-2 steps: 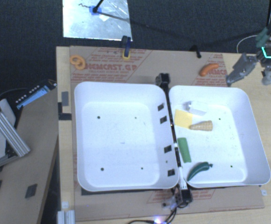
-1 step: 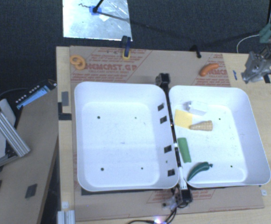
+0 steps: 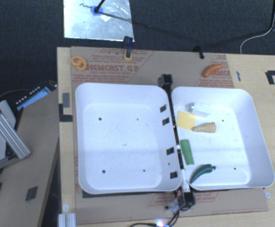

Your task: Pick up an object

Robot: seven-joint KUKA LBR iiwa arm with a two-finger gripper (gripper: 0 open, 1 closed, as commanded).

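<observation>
Presently, five objects lie in the right bin (image 3: 239, 145), all in the half nearest its shared edge with the left bin (image 3: 123, 141).

Findings, each placed against the right bin:

- Clear piece (image 3: 199, 109): toward the bin's far wall, faint against the white floor; I cannot make out its kind.
- Yellow block (image 3: 185, 121): just this side of the clear piece, near the bin's left wall, lying flat.
- Cone (image 3: 205, 127): tan, on its side, touching or almost touching the block's right edge, with its tip pointing at the block.
- Green stick (image 3: 187, 152): midway along the bin's left wall, lying lengthwise beside it and apart from the block.
- Pepper (image 3: 201, 171): dark green and curved, at the bin's near-left corner, separate from the stick.

The right half of the bin floor carries only small dark specks.

Beyond the bin's far wall, on the bench board, an orange sausage-shaped piece (image 3: 212, 70) lies on the printed cardboard. Farther left along that same far side sit a yellow clamp (image 3: 128, 48) and an orange ring (image 3: 79, 63).

Gripper: I cannot tell whether it is apart or together, nor how any of the five objects lies relative to it. Nothing in the right bin is lifted; every object rests on the floor.
</observation>
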